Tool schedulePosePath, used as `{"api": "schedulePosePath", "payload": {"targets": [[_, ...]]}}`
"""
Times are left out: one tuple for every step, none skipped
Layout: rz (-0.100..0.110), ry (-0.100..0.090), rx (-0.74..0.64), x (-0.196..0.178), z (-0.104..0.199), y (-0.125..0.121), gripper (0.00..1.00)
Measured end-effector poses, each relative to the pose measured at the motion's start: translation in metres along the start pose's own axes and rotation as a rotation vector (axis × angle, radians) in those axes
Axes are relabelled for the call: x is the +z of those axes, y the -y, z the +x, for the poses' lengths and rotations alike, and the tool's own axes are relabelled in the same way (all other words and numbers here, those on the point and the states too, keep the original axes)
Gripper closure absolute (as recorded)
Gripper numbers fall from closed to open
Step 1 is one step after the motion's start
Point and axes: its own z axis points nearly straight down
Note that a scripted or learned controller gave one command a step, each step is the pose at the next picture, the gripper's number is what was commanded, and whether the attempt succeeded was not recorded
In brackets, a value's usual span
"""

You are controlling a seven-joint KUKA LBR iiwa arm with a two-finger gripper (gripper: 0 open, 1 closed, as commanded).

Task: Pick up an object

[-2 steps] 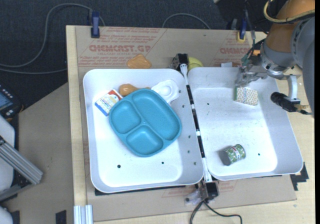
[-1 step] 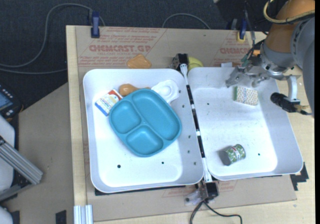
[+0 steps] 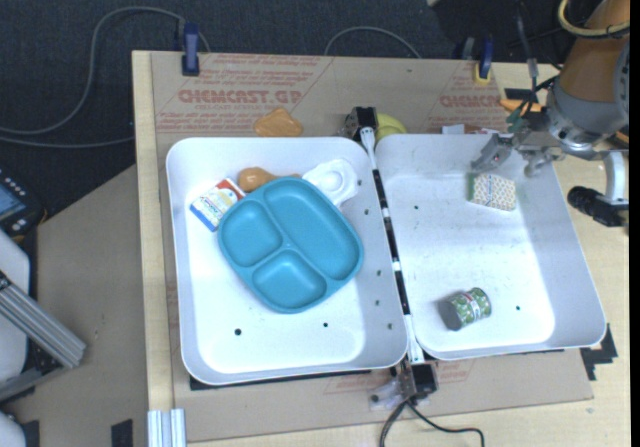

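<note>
My gripper (image 3: 511, 157) hangs over the far part of the right bin (image 3: 560, 265), fingers (image 3: 487, 155) spread open with nothing between them. Just below and in front of it lies a small square pad with a green-and-white pattern (image 3: 493, 191) on the bin floor, near the left fingertip. Whether they touch is unclear. A small green-patterned can (image 3: 467, 307) lies on its side near the front of the same bin.
The left bin (image 3: 200, 315) holds a blue divided plate (image 3: 290, 243), a small white-and-blue box (image 3: 215, 203), an orange item (image 3: 255, 178) and a white cup (image 3: 332, 178). Behind the bins on the board lie an orange piece (image 3: 278, 122) and a yellow-green object (image 3: 388, 125).
</note>
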Motion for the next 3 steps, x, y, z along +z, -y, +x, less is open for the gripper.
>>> {"api": "schedulePosePath", "payload": {"targets": [[0.002, 0.0, -0.003, 0.054, -0.001, -0.016, 0.0], [-0.003, 0.003, -0.004, 0.04, -0.001, -0.017, 1.0], [-0.003, 0.003, -0.004, 0.04, -0.001, -0.017, 0.0]]}}
